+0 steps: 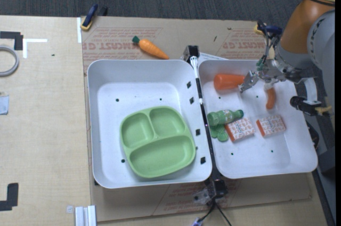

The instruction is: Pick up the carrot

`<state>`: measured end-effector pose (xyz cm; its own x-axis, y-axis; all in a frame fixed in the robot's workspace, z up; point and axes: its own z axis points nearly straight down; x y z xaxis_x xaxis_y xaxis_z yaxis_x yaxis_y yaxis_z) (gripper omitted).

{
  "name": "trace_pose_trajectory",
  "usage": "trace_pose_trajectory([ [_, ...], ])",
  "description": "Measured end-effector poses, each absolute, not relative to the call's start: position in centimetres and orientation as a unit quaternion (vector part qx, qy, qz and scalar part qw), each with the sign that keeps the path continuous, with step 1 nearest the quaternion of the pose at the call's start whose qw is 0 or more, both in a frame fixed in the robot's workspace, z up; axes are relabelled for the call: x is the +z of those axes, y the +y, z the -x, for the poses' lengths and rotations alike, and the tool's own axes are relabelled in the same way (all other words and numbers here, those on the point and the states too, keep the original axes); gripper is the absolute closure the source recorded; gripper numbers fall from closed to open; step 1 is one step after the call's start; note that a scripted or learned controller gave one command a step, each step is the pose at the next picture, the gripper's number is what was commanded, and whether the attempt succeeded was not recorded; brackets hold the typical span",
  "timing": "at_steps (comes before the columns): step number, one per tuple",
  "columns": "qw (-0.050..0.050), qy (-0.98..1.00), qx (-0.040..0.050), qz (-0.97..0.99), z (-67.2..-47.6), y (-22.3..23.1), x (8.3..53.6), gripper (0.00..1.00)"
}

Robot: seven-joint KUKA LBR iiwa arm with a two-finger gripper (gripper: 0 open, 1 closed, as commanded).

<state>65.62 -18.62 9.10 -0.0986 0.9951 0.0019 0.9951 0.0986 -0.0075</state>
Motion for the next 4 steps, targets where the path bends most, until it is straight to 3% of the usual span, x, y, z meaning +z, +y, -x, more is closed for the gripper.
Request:
trace_pose_trajectory([
  [1, 0.000, -0.738, 0.0004, 0.675, -59.6, -14.4, 19.0, 0.00],
  [2, -0.001, -0.738, 0.0002, 0.675, -59.7, -14.4, 20.0, 1.00],
  [3, 0.000, -0.712, 0.0005, 0.703, -58.7, -11.7, 9.5, 1.00],
  [4, -0.001, -0.717, 0.0001, 0.697, -56.1, -19.8, 19.8, 1.00],
])
